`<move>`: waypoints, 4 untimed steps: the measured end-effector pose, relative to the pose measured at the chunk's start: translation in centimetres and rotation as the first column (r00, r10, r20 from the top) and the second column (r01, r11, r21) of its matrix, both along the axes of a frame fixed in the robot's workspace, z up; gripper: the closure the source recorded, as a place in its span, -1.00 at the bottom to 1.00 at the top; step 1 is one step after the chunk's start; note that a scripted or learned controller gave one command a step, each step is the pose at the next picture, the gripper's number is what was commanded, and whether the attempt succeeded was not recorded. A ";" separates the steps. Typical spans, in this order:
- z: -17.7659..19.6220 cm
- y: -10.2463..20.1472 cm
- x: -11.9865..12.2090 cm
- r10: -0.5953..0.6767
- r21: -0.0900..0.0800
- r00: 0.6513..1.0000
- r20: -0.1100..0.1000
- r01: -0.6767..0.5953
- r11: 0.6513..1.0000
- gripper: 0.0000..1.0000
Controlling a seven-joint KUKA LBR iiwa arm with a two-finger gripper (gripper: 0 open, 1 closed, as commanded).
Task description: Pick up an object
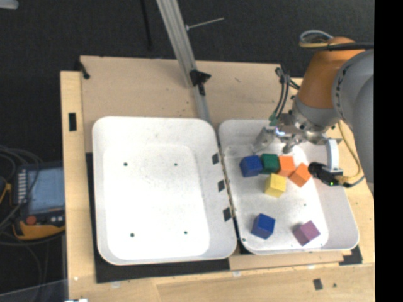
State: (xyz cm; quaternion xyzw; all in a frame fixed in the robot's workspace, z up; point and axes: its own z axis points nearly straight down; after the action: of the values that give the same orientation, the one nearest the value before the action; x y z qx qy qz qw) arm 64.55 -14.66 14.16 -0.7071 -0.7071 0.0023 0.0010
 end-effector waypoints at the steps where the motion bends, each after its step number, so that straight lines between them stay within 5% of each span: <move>1: -4.6 -0.1 0.0 -0.002 -0.001 1.000 0.005 0.002 1.000 -1.00; 2: -3.3 -0.2 0.1 -0.005 0.000 1.000 0.009 0.005 1.000 1.00; 4: 8.1 -0.8 0.6 0.000 0.000 1.000 0.011 0.000 1.000 1.00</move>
State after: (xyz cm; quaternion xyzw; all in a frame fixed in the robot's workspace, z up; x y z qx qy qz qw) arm 65.19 -15.44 22.30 -0.7071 -0.7071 -0.0016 -0.0031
